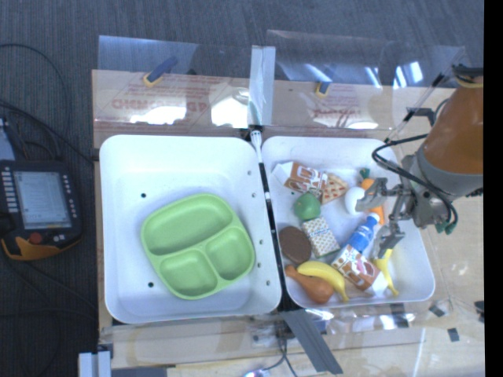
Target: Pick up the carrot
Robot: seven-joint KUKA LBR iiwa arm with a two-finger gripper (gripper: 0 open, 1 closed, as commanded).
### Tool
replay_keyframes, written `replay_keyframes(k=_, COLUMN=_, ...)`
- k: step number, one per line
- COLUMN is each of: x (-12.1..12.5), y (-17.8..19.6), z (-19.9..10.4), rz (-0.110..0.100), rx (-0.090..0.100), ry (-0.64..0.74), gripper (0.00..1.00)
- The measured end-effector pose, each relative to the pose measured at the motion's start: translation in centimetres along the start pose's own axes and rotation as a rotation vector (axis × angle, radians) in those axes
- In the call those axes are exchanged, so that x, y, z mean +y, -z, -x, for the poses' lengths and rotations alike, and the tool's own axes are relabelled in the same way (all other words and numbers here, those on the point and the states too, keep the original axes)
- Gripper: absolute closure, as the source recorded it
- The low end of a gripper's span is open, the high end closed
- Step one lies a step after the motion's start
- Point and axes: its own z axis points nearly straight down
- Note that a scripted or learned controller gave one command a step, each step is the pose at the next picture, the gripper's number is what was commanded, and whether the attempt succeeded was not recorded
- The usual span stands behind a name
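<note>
Camera view: carrot (376, 214) lies between the fingers (380, 214).

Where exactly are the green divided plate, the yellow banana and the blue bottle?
Green divided plastic plate (198, 246), camera view, on its middle ridge.
Yellow curved banana (324, 273), camera view, mid-body.
Blue plastic bottle (363, 235), camera view, on its side.
</note>
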Motion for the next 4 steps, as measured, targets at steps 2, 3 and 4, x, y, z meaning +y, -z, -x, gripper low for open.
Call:
replay_keyframes(k=2, x=-3.6, y=-9.1, z=5.9, rz=-0.01, rx=-0.021, ry=0.01, gripper=1.0)
replay_keyframes(k=3, x=0.5, y=-1.5, z=13.4, rz=0.0, rx=-0.012, ry=-0.061, gripper=1.0)
replay_keyframes(k=4, x=-4.8, y=0.2, z=9.0, rz=-0.001, rx=-0.003, ry=0.215, gripper=1.0)
